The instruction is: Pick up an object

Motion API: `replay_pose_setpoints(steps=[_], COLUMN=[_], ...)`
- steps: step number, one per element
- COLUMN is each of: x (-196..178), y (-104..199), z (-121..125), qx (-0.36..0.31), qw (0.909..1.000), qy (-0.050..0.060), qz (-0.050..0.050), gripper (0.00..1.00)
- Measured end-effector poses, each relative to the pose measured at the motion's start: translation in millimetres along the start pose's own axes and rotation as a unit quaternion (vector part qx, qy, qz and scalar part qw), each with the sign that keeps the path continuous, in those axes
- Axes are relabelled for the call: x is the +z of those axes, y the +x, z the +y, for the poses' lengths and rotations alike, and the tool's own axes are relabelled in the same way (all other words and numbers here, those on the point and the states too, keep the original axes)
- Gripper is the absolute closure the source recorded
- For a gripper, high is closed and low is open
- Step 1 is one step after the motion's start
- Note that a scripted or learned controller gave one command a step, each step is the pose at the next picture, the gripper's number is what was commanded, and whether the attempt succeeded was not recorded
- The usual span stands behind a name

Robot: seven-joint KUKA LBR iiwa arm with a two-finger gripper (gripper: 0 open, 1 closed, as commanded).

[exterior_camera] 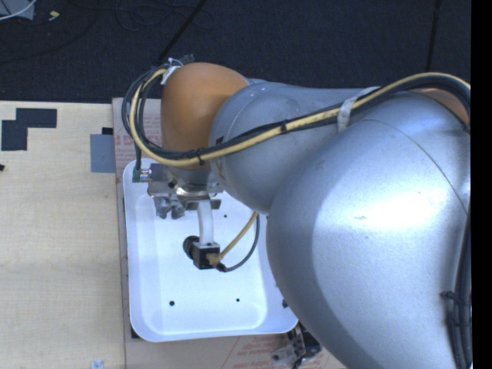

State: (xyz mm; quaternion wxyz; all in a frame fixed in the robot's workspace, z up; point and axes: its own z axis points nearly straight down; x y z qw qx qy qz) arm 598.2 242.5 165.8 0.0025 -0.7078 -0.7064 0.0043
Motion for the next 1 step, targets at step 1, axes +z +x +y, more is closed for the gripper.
replay_pose_setpoints(steps=[1], x=[82.1], y=[-0.4], z=[-61.8], qx=[0.0], qw=[1.0], qy=[-0.002], qz=[0.0], gripper=[1.0])
